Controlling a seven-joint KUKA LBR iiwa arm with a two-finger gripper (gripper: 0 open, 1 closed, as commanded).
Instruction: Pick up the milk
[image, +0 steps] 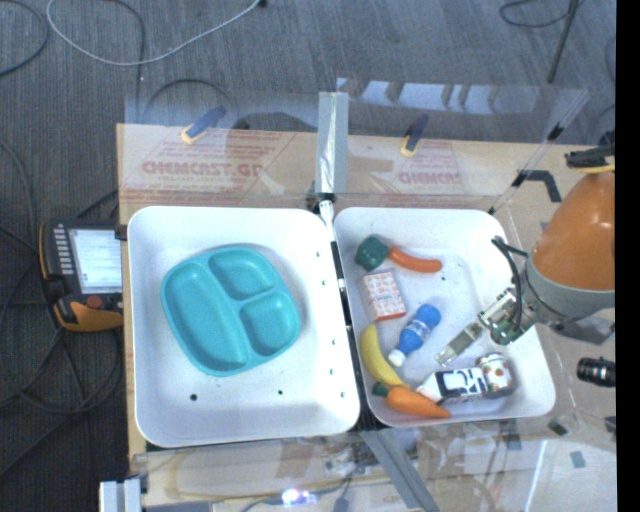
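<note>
White-and-black carton, taken to be the milk (468, 382), is lying on its side in the right bin (455, 232), near the front-right corner, close to the bin's front wall. Nothing is gripping it. An orange carrot (415, 402) is lying just beside its left end, w/ a yellow banana (371, 352) curving up from there along the bin's left wall.

Gripper (452, 351) is hanging just above and behind the milk, pointing down-left, tip over bare bin floor btwn the milk and a blue bottle (416, 331). Can't tell whether it is wide or narrow; it is holding nothing visible. Grey arm w/ orange band (585, 235) is reaching in from the right.

Further back, a red-and-white packet (383, 295) is lying by the bottle, and a dark green item (371, 252) is touching a second carrot (416, 263) near the back wall.

Left bin (150, 400) is holding a teal divided plate (232, 308). Both bins are sitting side by side on a board-topped bench (225, 165).
</note>
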